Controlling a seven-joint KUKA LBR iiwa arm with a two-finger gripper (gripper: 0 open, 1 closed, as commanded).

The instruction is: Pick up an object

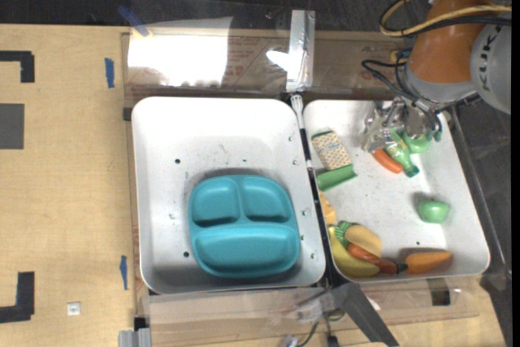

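Observation:
My gripper (396,134) hangs low over the back of the right bin (467,199), under the orange wrist band. Its metal fingers stand right at a small carrot-like toy, orange with green leaves (400,155); whether they touch or enclose it is unclear. In the same bin lie a beige waffle-patterned piece (329,148), a green block (335,175), a green round toy (434,211), a yellow banana bunch (356,248) with a red piece (382,261) and an orange carrot (426,260) at the front.
The left bin (154,175) holds a teal divided plate (242,224). A clear plastic sheet and a metal divider (301,53) stand behind the bins. Cables (402,12) loop above the wrist at the back right.

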